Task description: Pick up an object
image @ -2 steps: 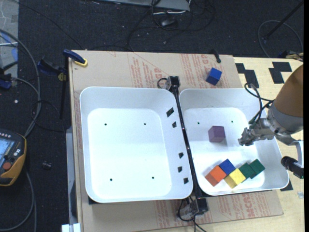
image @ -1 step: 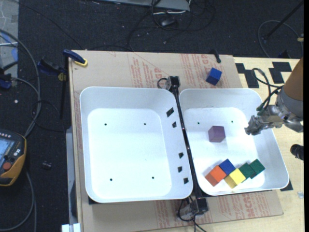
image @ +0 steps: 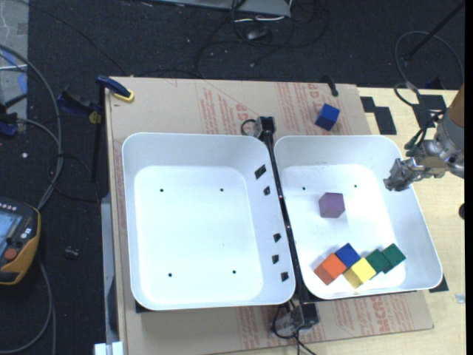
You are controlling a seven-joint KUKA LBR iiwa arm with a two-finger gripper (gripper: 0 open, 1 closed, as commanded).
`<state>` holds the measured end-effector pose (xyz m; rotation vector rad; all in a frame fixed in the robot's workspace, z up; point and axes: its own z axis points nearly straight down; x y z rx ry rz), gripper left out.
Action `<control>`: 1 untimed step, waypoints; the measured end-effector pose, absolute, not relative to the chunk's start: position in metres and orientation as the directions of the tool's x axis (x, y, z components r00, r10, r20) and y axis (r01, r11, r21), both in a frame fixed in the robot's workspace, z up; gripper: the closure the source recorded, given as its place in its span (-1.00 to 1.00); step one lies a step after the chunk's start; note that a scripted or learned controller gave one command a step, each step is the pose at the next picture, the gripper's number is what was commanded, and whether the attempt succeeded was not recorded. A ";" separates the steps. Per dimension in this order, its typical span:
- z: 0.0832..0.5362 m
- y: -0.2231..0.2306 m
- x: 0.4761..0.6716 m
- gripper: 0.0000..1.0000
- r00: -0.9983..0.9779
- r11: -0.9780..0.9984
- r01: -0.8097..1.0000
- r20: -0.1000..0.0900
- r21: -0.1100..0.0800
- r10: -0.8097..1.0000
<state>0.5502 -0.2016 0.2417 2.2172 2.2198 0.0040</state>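
Camera view, fixed above and looking down at a slant: two shallow white bins are seen side by side on a brown worktop [image: 222,98]. The left bin [image: 140,154] is set against the right bin [image: 414,205], the two separated by a dark strip. The arm is seen entering from the right, and its end effector [image: 395,180] is poised over the right rim of the right bin, near the upper corner. Whether it is open or closed cannot be told, since its tip is small and blurred; no object is seen between its tips.

A purple block [image: 332,205] is located near the middle of the right bin, apart from everything else. At the lower end of that bin a tight row of blocks is found: an orange block [image: 329,269], a blue block [image: 347,256] touching it, a yellow block [image: 362,271] beside these, and a green block [image: 386,259] at the right end. Another blue cube [image: 327,117] is placed on the worktop outside the bins, beyond the right bin's far edge. A yellow-and-blue clamp [image: 114,88] is seen at the worktop's far left corner.
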 end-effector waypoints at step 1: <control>0.269 -0.202 0.551 1.00 0.000 0.000 1.000 -0.001 0.002 1.000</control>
